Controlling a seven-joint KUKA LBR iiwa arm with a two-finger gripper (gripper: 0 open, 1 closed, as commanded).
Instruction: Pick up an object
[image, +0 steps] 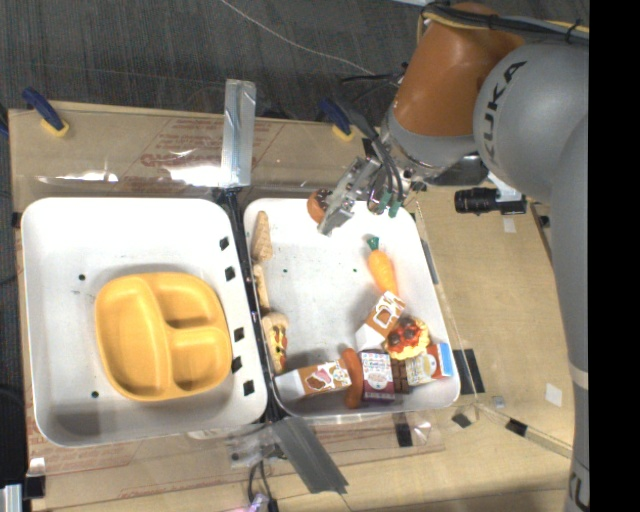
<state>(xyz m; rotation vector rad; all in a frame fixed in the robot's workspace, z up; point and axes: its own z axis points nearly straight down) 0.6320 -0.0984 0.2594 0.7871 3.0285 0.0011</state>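
- Orange plastic toy carrot with a green top (381, 268) lies in the right white bin (310, 300), upper right part, on its own, just below the tool.
- Grey two-finger tool (335, 215) hangs over the bin's top rim, near a small orange-brown round item (316, 207) at that edge. Honestly can't tell if it's open or shut.
- Lower right corner of that bin is a cluster: small cartons (378, 372) and a red berry-topped cake toy (405, 337).
- Bread-like pieces (261, 240) line the bin's left wall.
- Left white bin (60, 240) holds a yellow divided plastic tray (160, 335).
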